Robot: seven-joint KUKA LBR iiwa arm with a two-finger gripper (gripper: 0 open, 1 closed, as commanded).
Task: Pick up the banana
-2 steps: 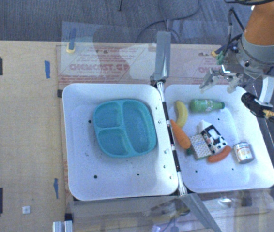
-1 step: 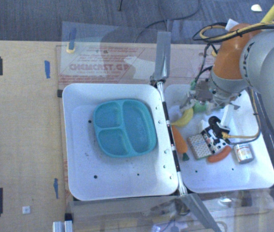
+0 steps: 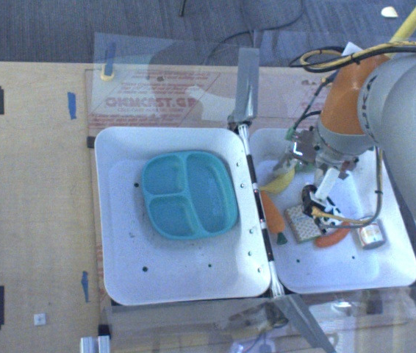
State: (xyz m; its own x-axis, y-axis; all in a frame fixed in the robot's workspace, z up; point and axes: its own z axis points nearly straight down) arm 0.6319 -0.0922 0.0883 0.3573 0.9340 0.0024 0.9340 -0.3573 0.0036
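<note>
We see the worktop (image 3: pixel 31 219) carrying two white bins; the grey arm (image 3: pixel 406 116) reaches in over the right bin (image 3: pixel 355 271); the left bin (image 3: pixel 186 278) holds a blue divided plate (image 3: pixel 189 193); the banana (image 3: pixel 280 180) lies in the right bin near its left wall, just below and left of the jaws; whether they touch it, or how wide they stand, we cannot tell; an orange carrot (image 3: pixel 273 215) lies just below the banana, with a speckled pad (image 3: pixel 301 224) beside it.

tray (image 3: pixel 189 195) in L bin (image 3: pixel 111 226), banana (image 3: pixel 280 181) R bin (image 3: pixel 388 267)
</note>
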